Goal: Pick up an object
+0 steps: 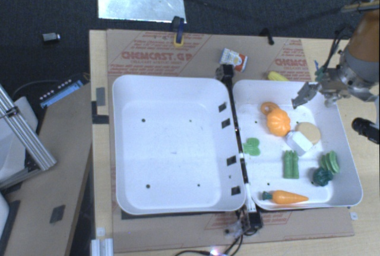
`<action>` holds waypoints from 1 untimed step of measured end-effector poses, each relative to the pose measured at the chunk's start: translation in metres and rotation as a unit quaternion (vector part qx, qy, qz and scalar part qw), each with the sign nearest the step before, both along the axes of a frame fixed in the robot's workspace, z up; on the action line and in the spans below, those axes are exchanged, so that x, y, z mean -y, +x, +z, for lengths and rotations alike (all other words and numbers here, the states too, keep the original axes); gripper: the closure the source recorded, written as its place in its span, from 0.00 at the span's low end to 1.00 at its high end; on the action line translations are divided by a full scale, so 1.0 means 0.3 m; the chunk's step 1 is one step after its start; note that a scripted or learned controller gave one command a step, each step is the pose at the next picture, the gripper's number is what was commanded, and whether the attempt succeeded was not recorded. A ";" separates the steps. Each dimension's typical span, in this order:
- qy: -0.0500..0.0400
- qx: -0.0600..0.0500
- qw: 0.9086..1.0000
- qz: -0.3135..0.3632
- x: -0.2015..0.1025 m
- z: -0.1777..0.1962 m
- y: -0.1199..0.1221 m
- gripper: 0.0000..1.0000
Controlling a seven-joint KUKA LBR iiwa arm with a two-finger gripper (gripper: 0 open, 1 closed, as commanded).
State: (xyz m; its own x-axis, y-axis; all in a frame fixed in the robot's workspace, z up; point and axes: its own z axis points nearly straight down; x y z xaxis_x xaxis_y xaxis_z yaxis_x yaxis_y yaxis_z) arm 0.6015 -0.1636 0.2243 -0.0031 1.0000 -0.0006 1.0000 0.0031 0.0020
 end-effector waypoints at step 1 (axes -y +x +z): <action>-0.001 0.002 1.000 0.002 -0.132 -0.402 -0.086 0.00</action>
State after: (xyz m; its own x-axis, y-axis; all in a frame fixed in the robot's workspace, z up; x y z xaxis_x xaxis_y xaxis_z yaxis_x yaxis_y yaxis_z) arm 0.5757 -0.1240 0.1036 -0.0070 1.0000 -0.0032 1.0000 0.0070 0.0067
